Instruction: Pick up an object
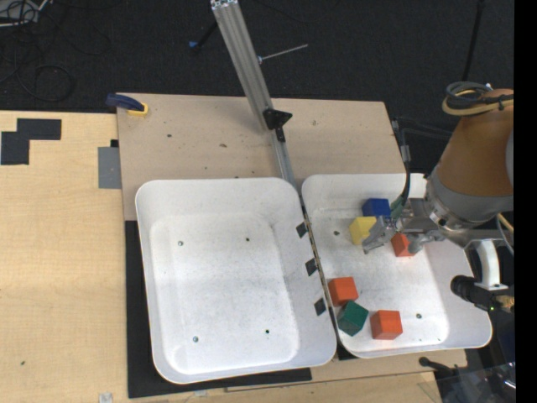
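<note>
Reaching in from 3 o'clock: the grey arm [470,183] with its orange band comes over the right bin [436,330], wrist low above the bin floor.
Gripper: the gripper [394,235] sits in the upper half of the right bin; its metal parts blur together, so I cannot tell how it is set or whether anything is held.
Yellow block: the yellow block [362,228] lies just at the gripper's 9 o'clock, touching or nearly touching the metal tip.
Blue block: the blue block [377,207] lies at the gripper's 11 o'clock, just beside the yellow block and partly hidden by the gripper body.
Small red block: a small red block [401,245] sits right under the gripper at its 5 o'clock; whether it is between the fingers cannot be made out.
Orange cube: an orange cube [342,290] rests near the bin's left wall, at the gripper's 7 o'clock, well apart from it.
Green block: a dark green block [353,318] lies just below the orange cube, touching it or nearly so.
Second orange cube: another orange cube [386,324] lies just at the green block's 3 o'clock, near the bin's lower rim.
Left bin: the left bin [159,225] stands beside the right one, their rims meeting in the middle.
Aluminium rail: an aluminium rail [247,65] slants up from the bins' junction toward 12 o'clock.
</note>
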Tool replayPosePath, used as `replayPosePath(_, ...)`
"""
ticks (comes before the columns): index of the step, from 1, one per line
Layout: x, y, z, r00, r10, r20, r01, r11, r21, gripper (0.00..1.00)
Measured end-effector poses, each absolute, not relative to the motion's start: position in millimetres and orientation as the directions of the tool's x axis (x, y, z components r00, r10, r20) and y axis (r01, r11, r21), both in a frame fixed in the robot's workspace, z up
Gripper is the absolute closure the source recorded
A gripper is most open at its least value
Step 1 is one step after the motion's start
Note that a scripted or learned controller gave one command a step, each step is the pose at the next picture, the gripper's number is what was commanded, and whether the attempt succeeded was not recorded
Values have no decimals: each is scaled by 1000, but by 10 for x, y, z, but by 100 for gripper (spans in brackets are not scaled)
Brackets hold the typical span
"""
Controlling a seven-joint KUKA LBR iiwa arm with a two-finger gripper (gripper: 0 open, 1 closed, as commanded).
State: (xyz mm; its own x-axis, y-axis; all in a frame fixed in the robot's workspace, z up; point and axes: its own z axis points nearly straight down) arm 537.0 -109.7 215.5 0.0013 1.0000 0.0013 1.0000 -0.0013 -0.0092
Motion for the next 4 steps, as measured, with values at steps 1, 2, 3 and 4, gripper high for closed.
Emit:
replayPosePath(1,5446,-1134,1609,1,1000,2,1000,-1,-9,0)
replayPosePath(2,5446,-1216,1117,2,1000,1,1000,-2,-9,0)
replayPosePath(3,5452,-1237,1243,11,1000,1,1000,-11,-5,100)
replayPosePath(4,5557,-1238,1733,0,1000,0,1000,0,2,100)
